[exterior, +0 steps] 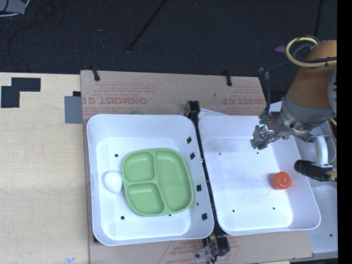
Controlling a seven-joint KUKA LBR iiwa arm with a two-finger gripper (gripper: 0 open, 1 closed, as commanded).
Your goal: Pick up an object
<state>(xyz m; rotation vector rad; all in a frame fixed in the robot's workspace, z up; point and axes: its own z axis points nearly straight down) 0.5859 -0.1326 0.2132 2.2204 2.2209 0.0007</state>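
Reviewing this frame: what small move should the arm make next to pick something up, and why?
Probably shift the tool toward the near right of the right-hand white bin, over the small orange round object. The tool hangs apart from that object, with nothing visibly between its fingers, and it is the nearest thing. The green divided plate and white egg-shaped object lie in the other bin.

Two white bins sit side by side. The left bin (99, 147) holds a green divided plate (157, 181) with a white egg (113, 181) touching its left edge. In the right bin (242, 213), an orange object (281, 180) lies at the right. The gripper (260, 139) hangs over that bin's far right part, apart from the orange object.
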